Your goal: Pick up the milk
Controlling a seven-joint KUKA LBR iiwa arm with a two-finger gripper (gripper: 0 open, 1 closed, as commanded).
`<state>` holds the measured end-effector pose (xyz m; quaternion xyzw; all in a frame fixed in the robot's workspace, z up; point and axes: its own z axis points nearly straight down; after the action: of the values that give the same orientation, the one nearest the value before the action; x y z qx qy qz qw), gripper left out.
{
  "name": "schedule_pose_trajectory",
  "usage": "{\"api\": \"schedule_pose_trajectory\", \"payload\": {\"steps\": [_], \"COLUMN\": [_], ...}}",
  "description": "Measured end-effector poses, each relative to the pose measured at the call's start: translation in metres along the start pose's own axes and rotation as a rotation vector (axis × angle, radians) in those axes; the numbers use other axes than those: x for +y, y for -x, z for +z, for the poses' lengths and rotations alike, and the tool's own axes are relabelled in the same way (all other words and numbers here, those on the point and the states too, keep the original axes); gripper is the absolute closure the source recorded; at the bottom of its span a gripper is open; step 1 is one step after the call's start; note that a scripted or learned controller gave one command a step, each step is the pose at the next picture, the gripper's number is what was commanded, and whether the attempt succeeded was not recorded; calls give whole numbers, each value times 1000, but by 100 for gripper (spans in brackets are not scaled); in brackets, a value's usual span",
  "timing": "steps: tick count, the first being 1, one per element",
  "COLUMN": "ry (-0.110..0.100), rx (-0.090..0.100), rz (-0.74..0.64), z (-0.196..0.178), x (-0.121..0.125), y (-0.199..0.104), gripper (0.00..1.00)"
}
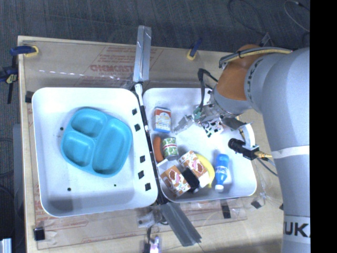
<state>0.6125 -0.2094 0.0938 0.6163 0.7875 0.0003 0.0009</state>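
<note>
- Presumably the milk [162, 119] is the small red-topped carton, lying in the right bin [247, 186] near the divider, just above the green can [169, 147].
- Whether the gripper [190, 121], seen just right of the carton, is open or closed cannot be told.
- The carton should be approached squarely from above.
- Open floor is left on the carton's right; the bin's left wall and the can crowd the other sides.

Grey arm [284, 120] reaching in from right, wrist bent down
</note>
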Motion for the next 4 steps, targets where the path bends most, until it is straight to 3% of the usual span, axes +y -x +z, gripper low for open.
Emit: {"api": "schedule_pose_trajectory", "payload": {"steps": [1,2,3,4], "ry": [-2,-2,-2,0], "rx": [0,2,2,0], "rz": [-119,-195,-342,-315], "z": [-127,-47,1,-129], "x": [-32,38,34,4], "y": [-7,5,7,2], "gripper": [0,0,0,0]}}
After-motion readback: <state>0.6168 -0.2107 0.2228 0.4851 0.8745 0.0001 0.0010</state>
